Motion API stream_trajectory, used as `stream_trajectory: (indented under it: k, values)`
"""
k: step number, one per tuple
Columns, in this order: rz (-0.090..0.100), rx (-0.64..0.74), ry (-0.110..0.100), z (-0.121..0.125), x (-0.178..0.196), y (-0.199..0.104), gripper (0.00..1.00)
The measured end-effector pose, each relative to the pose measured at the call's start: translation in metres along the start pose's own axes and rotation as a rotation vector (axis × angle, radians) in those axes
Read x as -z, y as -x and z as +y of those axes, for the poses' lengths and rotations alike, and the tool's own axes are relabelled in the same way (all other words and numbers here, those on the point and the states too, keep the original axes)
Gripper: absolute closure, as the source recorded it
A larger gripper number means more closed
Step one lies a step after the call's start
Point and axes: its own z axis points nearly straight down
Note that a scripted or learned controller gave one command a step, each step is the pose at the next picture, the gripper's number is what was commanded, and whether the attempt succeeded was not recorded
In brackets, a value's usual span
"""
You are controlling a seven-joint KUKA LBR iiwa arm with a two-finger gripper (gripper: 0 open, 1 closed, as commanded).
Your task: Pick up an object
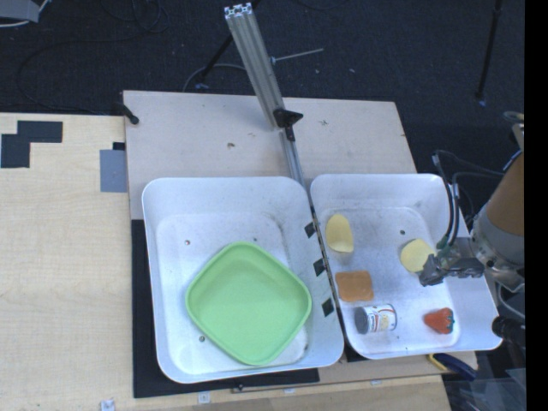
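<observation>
Nothing was lifted yet; a yellow object [414,254] sat just beside the end effector [437,270], whose grip I couldn't tell

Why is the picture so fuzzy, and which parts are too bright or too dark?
In the camera view everything is slightly soft: the label on the small can is unreadable and the claw is a grey smudge; the white bins look washed out, the floor at the top is nearly black, and the green plate casts hardly any shadow.
</observation>
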Motion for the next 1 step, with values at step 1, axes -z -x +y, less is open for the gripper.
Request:
stream_trajectory:
  k: [1]
  values:
    - [0.0,0.0,0.0,0.0048,0.0612,0.002,1.0]
